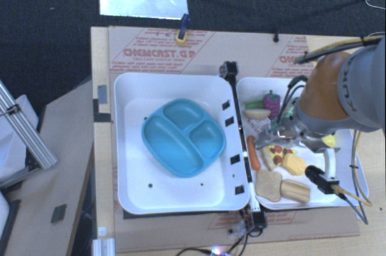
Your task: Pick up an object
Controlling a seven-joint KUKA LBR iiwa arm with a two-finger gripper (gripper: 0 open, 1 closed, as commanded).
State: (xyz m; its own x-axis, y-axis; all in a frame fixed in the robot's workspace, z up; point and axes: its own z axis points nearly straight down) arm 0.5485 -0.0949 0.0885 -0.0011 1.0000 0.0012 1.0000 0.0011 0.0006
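Play food fills my right-hand bin (pixel 248 87), and that heap is where an object to pick must come from. My gripper (pixel 269 136) hangs low over the middle of it, reaching in from the right, and whether it is spread or closed I cannot tell; nothing shows clearly between its tips. Just below and right of the gripper lies a pizza slice (pixel 278 155) with red dots, close under the tips. Right of that sits a yellow cheese wedge (pixel 295 164), touching the pizza's edge. To the left of the gripper an orange carrot (pixel 253 153) lies lengthwise along the bin's left wall. Toward the near edge of the bin a slice of bread (pixel 269 185) rests beside a tan bread roll (pixel 295 190), the two touching. Beyond the gripper, toward the far end, a purple eggplant-like piece (pixel 272 103) stands above a pale, flat piece (pixel 257 114), both near the far left corner. A small yellow piece (pixel 329 141) peeks out beneath my wrist on the right.

My arm (pixel 347 92) covers much of the bin's right half, its orange band (pixel 322 89) over the far side.

Further out, the left bin (pixel 129 188) holds a blue divided plate (pixel 183 137) lying flat near its middle, well apart from my gripper. Both bins sit on a cardboard sheet (pixel 160 51) with red print.
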